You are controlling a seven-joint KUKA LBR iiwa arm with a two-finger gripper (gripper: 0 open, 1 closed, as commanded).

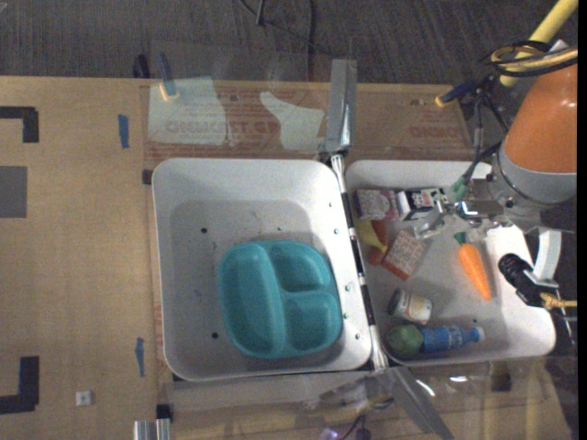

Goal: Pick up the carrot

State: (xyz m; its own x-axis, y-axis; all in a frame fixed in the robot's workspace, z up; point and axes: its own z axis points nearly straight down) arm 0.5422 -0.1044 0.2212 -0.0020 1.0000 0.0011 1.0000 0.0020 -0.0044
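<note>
Nearest the camera, a blue bottle (449,339) lies by a green ball (404,340) at the near edge of the right bin (543,337). Beyond them lies the orange carrot (474,270), flat on the bin floor. Just past its far tip is the end effector (456,209), with nothing seen in it; how wide it is open cannot be told. On the left, a teal tray (277,296) sits in the left bin (183,209).

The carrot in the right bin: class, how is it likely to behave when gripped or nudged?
The carrot looks smooth and tapered, so it may slip toward its thin end when squeezed. Its round body lies flat on the bin floor, so a sideways push would probably roll it. It looks like a stiff toy, unlikely to bend.
</note>
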